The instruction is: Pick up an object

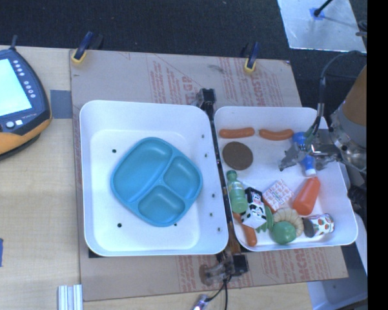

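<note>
**Gripper low over the right bin's far-right side**

From my station I see the gripper (301, 155) reaching in from three o'clock, its grey metal fingers splayed apart, one pointing toward nine o'clock, and nothing sits between them. A small blue-and-white bottle (308, 166) lies just beside the fingers at about five o'clock from them; I cannot tell whether it touches them. The arm's wrist and orange band are cut off at the frame's right side, so I read little of its pose beyond a low, sideways reach.

Outward from the tool, in the right bin (281, 113): two sausages (236, 133) lie along the twelve o'clock wall, a brown round patty (237, 155) sits below them, and an orange carrot-like piece (306, 196) lies at six o'clock from the gripper. Toward the bin's six o'clock wall things crowd together: a green bottle (235, 191), a black-and-white cow-patterned item (253, 208), a checked pink packet (277, 193), a green ball (284, 232) and a small can (318, 225). They overlap, and I cannot make out their edges.

The left bin (90, 173) holds a blue divided plate (156, 181).
</note>
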`<state>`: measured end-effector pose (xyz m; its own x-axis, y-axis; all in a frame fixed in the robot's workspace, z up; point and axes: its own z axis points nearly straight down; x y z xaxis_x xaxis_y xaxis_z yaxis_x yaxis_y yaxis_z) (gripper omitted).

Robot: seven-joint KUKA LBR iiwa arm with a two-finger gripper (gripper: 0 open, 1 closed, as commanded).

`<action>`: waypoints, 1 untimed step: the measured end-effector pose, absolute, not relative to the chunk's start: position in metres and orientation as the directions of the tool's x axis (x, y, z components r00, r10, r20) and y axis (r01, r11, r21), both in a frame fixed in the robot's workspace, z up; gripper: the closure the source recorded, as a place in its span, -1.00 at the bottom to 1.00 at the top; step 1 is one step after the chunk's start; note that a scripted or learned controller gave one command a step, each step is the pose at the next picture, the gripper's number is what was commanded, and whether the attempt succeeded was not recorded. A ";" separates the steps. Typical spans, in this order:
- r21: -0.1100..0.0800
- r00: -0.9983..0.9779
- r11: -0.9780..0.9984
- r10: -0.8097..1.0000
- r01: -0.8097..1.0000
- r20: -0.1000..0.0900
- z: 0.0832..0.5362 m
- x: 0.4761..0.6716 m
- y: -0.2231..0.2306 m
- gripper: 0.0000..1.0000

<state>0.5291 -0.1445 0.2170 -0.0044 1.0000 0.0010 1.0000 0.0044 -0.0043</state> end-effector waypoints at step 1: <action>0.001 -0.006 0.006 1.000 1.000 0.000 0.094 0.542 -0.113 -1.00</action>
<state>0.5425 -0.1133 0.0939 -0.0063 1.0000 -0.0004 1.0000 0.0063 0.0012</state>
